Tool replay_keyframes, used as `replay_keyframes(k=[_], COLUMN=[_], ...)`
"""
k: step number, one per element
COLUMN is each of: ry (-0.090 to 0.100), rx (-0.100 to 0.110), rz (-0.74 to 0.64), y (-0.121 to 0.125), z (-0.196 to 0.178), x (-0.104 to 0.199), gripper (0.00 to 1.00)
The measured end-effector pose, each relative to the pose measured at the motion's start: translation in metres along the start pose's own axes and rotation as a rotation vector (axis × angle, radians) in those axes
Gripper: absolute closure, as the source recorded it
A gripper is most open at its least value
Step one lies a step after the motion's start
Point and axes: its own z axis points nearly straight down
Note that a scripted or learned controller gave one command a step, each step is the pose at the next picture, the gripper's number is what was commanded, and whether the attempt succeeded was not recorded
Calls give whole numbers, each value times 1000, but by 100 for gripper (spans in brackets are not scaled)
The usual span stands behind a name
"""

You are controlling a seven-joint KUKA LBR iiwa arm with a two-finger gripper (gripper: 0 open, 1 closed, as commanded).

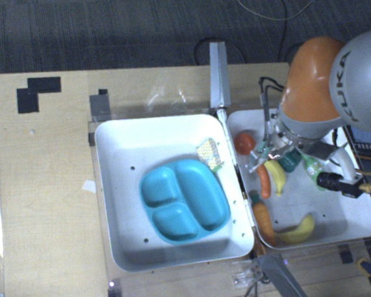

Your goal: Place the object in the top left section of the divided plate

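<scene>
One blue plate (pixel 185 200), perhaps two bananas (pixel 296 230).

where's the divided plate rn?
The blue divided plate lies in the left white bin, a little right of its middle, with a small yellow patterned item just off its upper right edge.

You see the blue divided plate (pixel 185 199), three sections all bare, lying flat and slightly askew in the middle of the left white bin (pixel 117 184), with a small yellow mesh-patterned object (pixel 209 153) touching its upper right rim.
</scene>
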Motion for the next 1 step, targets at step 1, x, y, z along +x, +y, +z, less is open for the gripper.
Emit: replay_keyframes(k=[1], ry=[2], rx=[0], rz=[113], y=[-13], z=[0], x=[87], gripper=[100])
